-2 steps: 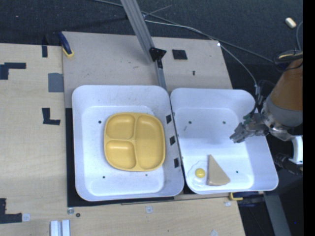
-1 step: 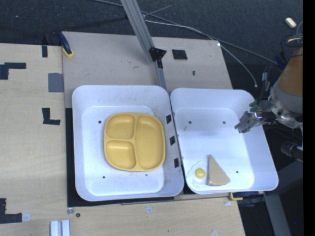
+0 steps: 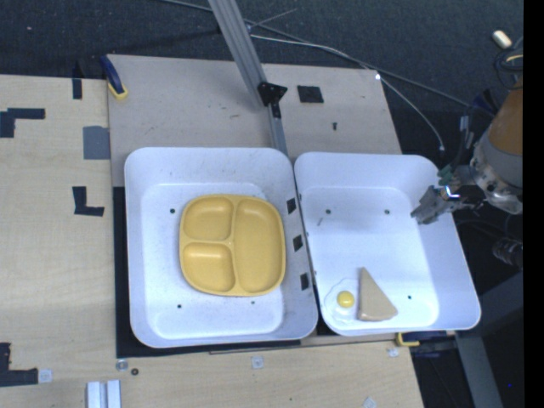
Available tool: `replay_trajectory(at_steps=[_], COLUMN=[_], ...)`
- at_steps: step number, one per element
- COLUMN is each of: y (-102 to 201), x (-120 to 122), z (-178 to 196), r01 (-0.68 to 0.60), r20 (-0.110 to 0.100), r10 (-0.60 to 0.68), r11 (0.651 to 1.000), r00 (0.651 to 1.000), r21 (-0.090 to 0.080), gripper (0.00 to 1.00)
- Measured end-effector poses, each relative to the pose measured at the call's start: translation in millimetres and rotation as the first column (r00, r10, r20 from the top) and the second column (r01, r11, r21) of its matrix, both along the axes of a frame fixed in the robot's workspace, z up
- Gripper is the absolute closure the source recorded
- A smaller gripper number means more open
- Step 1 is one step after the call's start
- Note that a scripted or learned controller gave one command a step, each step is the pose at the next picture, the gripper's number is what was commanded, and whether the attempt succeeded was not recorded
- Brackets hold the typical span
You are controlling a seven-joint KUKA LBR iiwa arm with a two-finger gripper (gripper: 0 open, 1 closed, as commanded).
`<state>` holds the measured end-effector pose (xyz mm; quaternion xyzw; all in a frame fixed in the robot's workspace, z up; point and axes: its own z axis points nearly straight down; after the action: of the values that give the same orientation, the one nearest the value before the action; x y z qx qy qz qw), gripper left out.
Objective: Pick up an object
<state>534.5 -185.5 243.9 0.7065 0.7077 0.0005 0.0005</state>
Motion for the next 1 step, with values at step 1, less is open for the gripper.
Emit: replay_trajectory(at_steps=[1], y=[61.1], x=[2.2], z=[-10.8], r01=[-0.005], r20=[-0.003], r10=[0.005], r11=[1.0], r00=[1.0], r21=[0.001], gripper=[1.0])
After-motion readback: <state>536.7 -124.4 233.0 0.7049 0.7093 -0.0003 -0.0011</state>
